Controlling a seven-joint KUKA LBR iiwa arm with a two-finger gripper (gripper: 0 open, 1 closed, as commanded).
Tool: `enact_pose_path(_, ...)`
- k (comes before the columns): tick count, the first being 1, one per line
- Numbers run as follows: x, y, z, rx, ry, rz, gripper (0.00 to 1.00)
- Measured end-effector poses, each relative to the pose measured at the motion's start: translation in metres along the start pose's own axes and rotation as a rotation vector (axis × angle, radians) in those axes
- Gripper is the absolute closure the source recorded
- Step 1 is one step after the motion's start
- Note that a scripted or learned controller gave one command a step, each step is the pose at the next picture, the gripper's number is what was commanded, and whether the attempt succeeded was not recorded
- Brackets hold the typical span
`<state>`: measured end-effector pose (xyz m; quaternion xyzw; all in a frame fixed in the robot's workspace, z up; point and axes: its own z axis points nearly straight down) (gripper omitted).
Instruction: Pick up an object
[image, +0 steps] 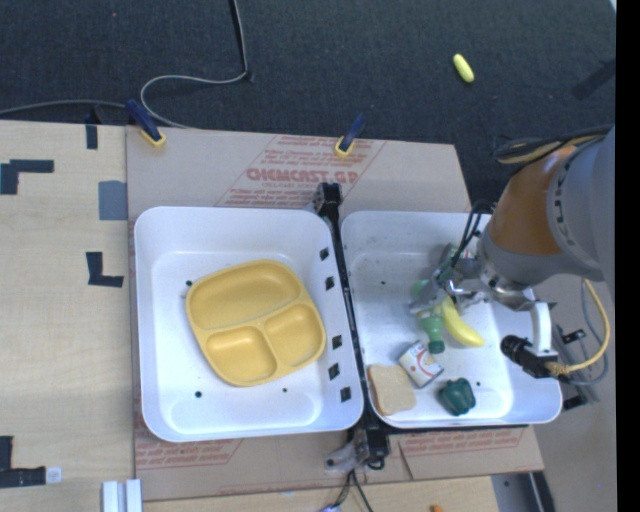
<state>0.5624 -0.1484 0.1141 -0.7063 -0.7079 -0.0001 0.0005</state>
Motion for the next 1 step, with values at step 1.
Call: enact_pose_path(1,0.0761,0.0053,-0.0699,0.000,0.000,0.000,1.00)
